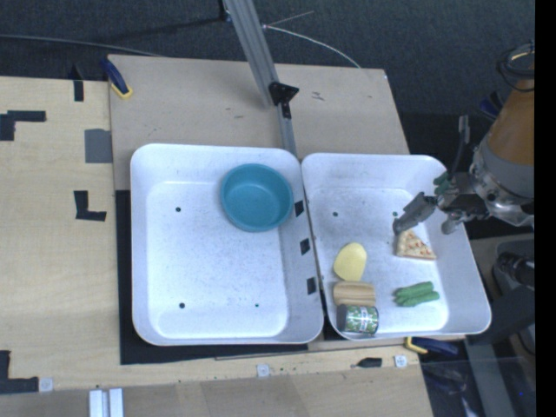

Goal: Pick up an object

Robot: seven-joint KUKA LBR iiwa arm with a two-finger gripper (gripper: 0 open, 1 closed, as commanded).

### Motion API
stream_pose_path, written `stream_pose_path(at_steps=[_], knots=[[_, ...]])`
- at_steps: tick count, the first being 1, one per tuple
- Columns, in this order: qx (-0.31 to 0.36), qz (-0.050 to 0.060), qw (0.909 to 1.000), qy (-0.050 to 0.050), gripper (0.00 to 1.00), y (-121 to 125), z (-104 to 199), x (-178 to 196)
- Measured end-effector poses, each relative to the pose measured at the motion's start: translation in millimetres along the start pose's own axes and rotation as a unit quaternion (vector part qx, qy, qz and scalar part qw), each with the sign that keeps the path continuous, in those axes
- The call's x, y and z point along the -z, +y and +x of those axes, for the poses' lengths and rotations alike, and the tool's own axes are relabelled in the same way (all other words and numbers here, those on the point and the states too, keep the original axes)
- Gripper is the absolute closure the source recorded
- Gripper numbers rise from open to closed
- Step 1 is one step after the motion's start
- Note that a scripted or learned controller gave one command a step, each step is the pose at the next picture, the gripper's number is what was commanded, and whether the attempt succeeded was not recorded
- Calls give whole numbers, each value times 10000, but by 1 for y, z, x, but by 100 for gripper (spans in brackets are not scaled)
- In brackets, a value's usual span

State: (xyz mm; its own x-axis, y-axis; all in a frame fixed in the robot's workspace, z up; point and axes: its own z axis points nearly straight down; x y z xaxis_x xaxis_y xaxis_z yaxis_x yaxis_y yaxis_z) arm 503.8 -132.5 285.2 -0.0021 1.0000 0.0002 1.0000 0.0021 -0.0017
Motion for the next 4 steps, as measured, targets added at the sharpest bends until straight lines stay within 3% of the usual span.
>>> stream_pose_path(at_steps=[1, 3, 4], knots=[[-7, 22, 10000, 2, 0, 9, -1, -57], [-10, 26, 10000, 5, 0, -8, 5, -166], [-3, 20, 10000, 7, 100, -7, 6, -154]])
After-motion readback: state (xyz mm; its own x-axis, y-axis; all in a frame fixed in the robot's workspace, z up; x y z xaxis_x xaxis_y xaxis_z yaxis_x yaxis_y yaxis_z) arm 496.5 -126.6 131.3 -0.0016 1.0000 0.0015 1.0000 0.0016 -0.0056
